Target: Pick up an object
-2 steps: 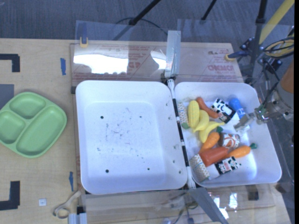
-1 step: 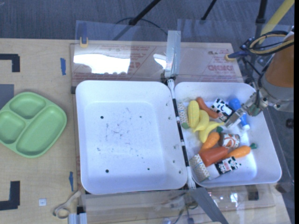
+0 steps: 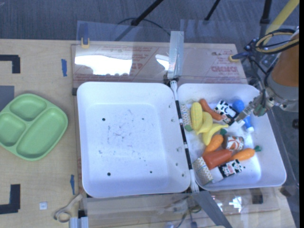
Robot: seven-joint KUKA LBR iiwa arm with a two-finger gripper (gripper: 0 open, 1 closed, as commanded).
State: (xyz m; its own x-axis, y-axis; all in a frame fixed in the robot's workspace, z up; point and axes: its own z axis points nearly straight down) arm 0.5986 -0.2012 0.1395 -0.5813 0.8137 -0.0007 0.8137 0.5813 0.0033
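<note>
Toys (image 3: 219,144) crowd the right bin (image 3: 274,167); gripper (image 3: 247,109) hangs over them, its state impossible to tell.

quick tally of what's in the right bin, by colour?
Right bin, as far as the pile lets me tell:
Yellow: 2 (corn, banana)
Orange: 3 carrots
Black-and-white: 2
Blue: 1
Red: 1
Total: 9

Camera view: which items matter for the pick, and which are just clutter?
Job:
gripper, over the right bin
right bin
toys in it: corn, banana, carrots, blue bottle, cow-print block

Lying about:
left bin
green tray
blue tape
</note>
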